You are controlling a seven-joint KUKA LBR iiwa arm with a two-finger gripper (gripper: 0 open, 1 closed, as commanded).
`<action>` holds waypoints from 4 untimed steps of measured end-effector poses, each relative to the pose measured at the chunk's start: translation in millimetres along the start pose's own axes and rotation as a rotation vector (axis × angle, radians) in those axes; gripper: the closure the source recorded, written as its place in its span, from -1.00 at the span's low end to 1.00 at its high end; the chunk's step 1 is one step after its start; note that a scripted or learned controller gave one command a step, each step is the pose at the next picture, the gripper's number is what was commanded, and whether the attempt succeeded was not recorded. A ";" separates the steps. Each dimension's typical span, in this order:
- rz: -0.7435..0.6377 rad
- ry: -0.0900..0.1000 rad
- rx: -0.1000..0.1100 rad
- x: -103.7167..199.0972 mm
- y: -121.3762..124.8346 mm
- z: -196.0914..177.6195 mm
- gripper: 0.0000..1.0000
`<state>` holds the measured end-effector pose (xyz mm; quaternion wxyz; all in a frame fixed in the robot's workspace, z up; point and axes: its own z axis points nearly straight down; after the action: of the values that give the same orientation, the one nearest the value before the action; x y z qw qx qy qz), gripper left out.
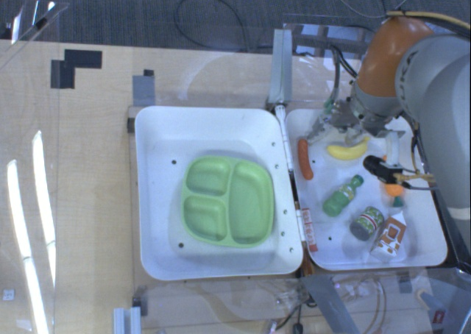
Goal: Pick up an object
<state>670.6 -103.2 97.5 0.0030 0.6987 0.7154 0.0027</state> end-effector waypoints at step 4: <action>0.030 -0.002 -0.011 -11.7 -178.1 5.1 -1.00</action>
<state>492.8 -119.2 90.9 0.0078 0.7095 0.7047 0.0059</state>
